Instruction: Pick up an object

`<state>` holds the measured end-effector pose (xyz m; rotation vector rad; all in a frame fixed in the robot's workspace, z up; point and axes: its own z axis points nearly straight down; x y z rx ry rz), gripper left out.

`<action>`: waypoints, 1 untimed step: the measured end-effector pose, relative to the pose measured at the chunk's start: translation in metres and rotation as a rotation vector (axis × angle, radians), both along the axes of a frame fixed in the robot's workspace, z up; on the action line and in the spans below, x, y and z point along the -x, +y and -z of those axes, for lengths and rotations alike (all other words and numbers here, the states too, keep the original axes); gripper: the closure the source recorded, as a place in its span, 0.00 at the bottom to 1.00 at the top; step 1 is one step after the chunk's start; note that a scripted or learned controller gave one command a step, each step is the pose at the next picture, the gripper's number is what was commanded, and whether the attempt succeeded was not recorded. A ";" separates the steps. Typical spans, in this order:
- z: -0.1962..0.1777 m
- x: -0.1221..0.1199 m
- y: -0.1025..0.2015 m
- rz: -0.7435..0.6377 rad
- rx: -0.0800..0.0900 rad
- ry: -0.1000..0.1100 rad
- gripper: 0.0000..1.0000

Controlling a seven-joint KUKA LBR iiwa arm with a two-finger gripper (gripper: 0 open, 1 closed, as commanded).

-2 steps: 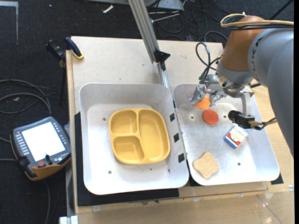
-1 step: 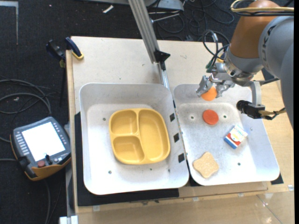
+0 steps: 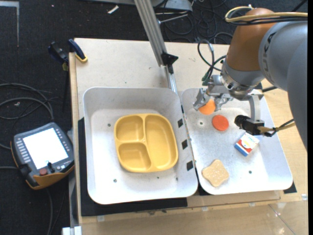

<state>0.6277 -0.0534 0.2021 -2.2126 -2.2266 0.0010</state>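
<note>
Camera view: we see the grey arm with an orange band [image 3: 254, 38] reaching in from the right over the right shallow white bin [image 3: 274, 173]. Its gripper [image 3: 211, 101] sits low at the far left part of that bin, fingers closed around a small round orange ball-like object [image 3: 207, 107]; we see the orange piece between the metal fingers, so we log it as grasped, though we cannot tell if it is lifted off the bin floor.

Just right of it and nearer us, a flat orange-red disc [image 3: 220, 123] lies on the bin floor, apart from the gripper. Further right we note a small white-and-blue box with a red mark [image 3: 246, 145], tilted. A black clip-like part with a cable [image 3: 249, 124] hangs just above the box. At the near left of the same bin lies a tan toast-shaped slice [image 3: 215, 174].

The left shallow white bin [image 3: 98, 180] holds a yellow plastic divided tray with three compartments [image 3: 145, 142], roughly centred.

Both bins rest on the light wooden surface [image 3: 117, 58]. On the dark floor at left we see a handheld control pendant with a white screen [image 3: 43, 153].
</note>
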 end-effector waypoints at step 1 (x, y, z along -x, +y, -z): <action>-0.009 0.020 0.042 -0.001 0.000 0.000 1.00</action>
